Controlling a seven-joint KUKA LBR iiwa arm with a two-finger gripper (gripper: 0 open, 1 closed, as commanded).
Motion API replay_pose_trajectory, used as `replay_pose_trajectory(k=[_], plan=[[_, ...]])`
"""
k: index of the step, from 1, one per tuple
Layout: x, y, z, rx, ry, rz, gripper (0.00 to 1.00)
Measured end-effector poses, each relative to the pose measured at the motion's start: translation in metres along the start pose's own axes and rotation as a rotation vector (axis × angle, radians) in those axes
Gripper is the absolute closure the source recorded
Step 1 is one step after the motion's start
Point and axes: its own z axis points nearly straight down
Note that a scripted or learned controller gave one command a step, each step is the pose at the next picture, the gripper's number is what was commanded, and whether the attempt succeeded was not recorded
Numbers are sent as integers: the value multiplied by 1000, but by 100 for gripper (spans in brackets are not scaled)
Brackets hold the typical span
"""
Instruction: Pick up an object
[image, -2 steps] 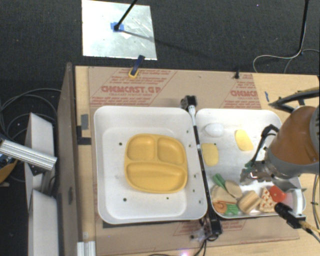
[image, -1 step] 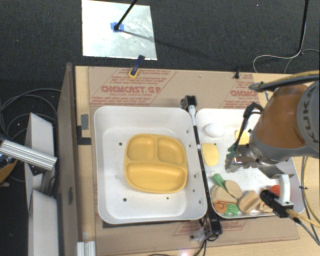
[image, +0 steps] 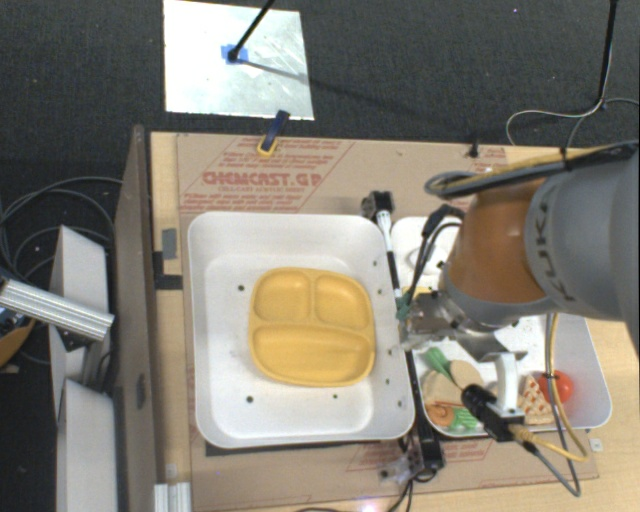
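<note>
**Q:** Where is the arm, and where does its gripper sit?

**A:** The grey arm with its orange band reaches in from the right and hangs over the right bin, covering most of it. The gripper points down near that bin's left edge, close to the divider between the two bins. The wrist hides much of it, so I cannot tell what state it is in, and nothing is visibly held in it.

**Q:** What could it pick up, and which way does that lie from the gripper?

**A:** A cluster of small objects lies in the near part of the right bin, just below the gripper in the picture, toward the bench's front edge. There is a green piece just beside the gripper, a round tan plate under it, another green item at the plate's front edge, and a small red ball farther right, well apart from the gripper. The green piece seems to run slantwise, upper left to lower right, though it is small and partly hidden.

**Q:** And the left bin?

**A:** The left bin holds a yellow divided tray, lying flat in the middle, long side running left to right. It sits to the gripper's left, across the divider.

**Q:** So the nearest target?

**A:** In my judgement the green piece: a short shift toward the front edge would bring the gripper over it.
</note>
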Motion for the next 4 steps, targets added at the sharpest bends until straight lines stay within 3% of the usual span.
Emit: replay_pose_trajectory(k=[1, 2, 3, 4], plan=[[158, 0, 59, 3, 1, -5, 100], [118, 3, -30, -6, -2, 13, 100], [24, 0, 1, 4, -5, 20, 100], [163, 8, 45, 2, 1, -4, 100]])
